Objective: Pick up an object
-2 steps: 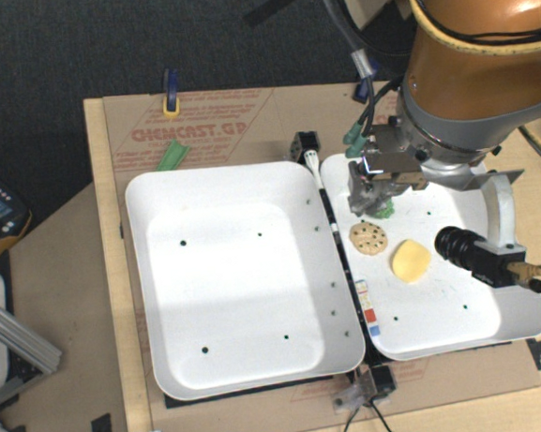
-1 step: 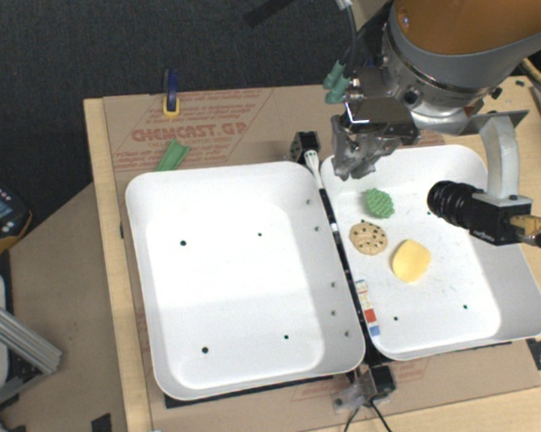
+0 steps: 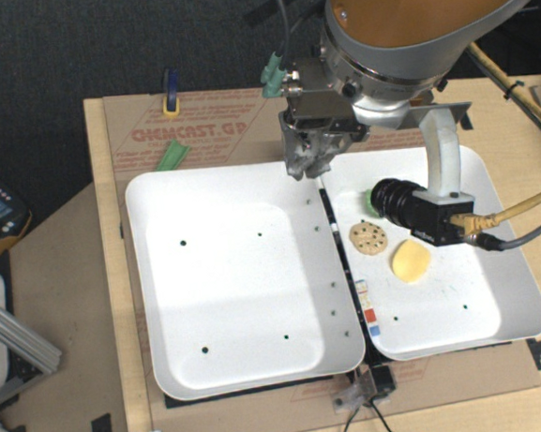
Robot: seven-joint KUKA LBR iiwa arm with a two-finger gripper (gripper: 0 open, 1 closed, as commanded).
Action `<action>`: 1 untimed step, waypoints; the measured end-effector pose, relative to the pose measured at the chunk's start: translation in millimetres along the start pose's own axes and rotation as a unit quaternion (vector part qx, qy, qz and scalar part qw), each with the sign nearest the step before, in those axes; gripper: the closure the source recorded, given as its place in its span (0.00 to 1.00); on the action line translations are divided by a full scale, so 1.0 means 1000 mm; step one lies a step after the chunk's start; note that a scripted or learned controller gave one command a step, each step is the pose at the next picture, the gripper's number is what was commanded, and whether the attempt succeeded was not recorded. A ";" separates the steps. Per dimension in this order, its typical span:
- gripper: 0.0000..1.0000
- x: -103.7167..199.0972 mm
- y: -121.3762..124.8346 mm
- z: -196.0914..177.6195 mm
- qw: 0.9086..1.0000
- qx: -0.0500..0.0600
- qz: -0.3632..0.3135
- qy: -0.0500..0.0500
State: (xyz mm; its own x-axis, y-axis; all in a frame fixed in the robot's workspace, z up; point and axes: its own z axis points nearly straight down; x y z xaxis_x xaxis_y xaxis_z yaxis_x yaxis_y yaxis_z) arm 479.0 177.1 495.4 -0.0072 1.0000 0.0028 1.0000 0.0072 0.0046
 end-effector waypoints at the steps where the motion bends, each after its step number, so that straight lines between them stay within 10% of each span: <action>1: 0.00 -0.004 0.000 0.001 1.000 0.001 0.003 -0.001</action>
State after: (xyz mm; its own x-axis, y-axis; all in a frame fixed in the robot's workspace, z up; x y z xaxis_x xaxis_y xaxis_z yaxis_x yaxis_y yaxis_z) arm 479.3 173.5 494.3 -0.0008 1.0000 0.0006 1.0000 0.0008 0.0017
